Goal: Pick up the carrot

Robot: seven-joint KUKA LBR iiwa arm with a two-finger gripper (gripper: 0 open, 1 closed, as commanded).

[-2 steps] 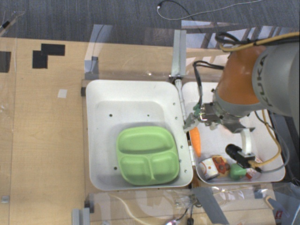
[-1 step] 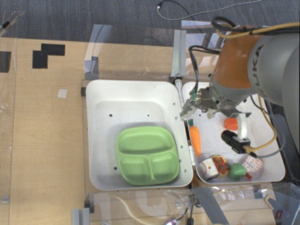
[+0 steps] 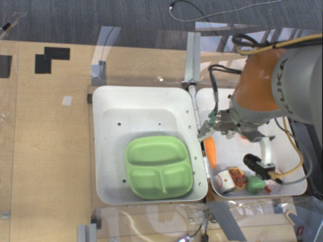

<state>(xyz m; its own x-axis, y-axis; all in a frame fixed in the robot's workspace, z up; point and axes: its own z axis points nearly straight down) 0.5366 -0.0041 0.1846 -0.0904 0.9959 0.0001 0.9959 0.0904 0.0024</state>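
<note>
There, the left bin held a green divided plate. In the right bin, the carrot lay along the left wall, the gripper just over its upper end, its grasp impossible to tell.

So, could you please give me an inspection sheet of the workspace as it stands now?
Surface: wooden bench bears left bin and right bin, side by side.
Job's things: carrot lies along the right bin's left wall.
Clutter: green divided plate in left bin; small can and green item at right bin's near end.
Grippers: gripper hangs by the carrot's far end; grip state unclear.
Cables: black cable on the floor beyond the bench.
Surroundings: grey carpet; black tape marks on the bench.
</note>
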